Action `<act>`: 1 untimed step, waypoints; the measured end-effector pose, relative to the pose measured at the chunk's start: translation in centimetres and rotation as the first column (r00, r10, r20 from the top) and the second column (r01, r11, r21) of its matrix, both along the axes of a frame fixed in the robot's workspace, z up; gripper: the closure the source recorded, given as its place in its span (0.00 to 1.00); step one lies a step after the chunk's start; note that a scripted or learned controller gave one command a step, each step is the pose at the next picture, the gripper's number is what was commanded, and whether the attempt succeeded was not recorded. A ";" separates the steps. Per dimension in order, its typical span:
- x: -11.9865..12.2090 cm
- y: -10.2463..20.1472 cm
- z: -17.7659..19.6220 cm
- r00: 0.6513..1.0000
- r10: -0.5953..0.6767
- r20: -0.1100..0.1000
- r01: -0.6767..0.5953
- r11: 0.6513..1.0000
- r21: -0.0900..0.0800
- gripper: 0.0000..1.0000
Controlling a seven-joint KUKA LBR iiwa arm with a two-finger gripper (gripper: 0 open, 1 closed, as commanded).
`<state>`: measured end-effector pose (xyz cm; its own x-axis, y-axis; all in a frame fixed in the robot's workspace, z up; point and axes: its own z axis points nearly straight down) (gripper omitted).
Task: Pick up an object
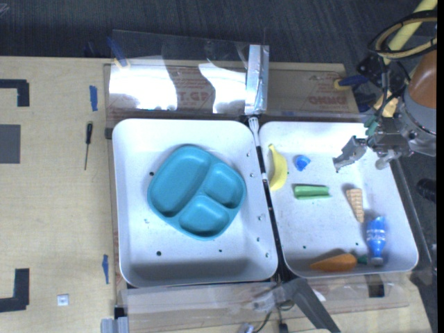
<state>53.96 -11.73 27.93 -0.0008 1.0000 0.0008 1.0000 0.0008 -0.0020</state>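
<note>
You see the worktop [48, 207], pale wood, carrying two shallow white bins side by side. The left bin [139, 248] holds one blue divided tray [197, 190], lying tilted near its middle. The right bin [326, 234] holds the smaller items. The arm [420, 99] comes in from the right, grey with an orange band, and stops over the bin's upper right corner. The gripper [362, 155] hangs there above the white floor; its fingers stand apart, one grey tip toward the left and one toward the right, with nothing between them. A yellow banana [277, 166] lies along the bin's left wall, near the divider. Just right of it and lower, a green stick-shaped piece [310, 191] lies flat. An orange carrot [334, 261] rests against the front wall. A blue bottle [375, 238] lies near the right wall, its cap end close to the carrot's tip. A tan cone [356, 202] lies above the bottle. A small blue piece [301, 162] sits just beside the banana, left of the gripper and apart from it.
</note>
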 end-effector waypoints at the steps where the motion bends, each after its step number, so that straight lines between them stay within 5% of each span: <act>1: 1.1 -4.9 -10.6 1.000 -0.003 -0.007 0.003 1.000 0.000 0.00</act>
